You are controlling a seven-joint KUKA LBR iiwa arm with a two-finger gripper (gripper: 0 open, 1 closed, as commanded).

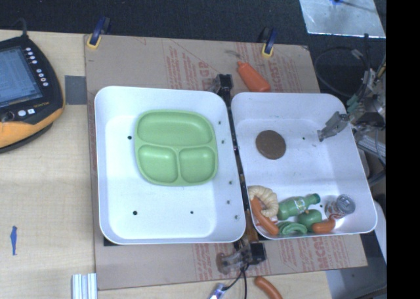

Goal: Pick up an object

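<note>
Meanwhile, jaws [332,124] hover over right bin's [308,163] edge.

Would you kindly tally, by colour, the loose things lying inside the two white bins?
Green: 3, namely the divided plate, the bottle and a small ring-like piece.
Brown: 1, the round disc.
Orange: 2, a long piece and a short one.
Beige: 1, the curled piece.
Silver: 1, the can.
Total: 8
</note>
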